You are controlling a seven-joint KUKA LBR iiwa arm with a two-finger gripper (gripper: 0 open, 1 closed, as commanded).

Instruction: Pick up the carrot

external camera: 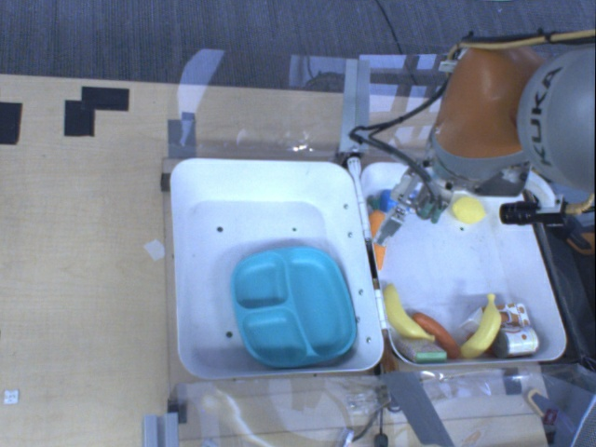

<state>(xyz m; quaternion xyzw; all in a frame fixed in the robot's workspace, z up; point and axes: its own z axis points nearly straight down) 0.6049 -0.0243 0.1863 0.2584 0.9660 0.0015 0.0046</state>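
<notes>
In the left bin point(196, 250) lies a blue tray point(293, 305), no part of my job. At the right bin's point(521, 277) left wall sits the carrot point(376, 226), an orange shape that I take for it. My end effector point(402, 210) hangs just beside it; I cannot tell its opening. Nothing is lifted yet: grasp and raise remain.

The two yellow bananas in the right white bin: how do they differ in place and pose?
The left yellow banana lies near the bin's left wall, next to the orange-red sausage-shaped item; the right yellow banana lies further right, beside the small can. The left banana bows toward the bin's left corner, while the right one bows the opposite way. Both are yellow, curved, and rest at the near end of the right white bin.
</notes>
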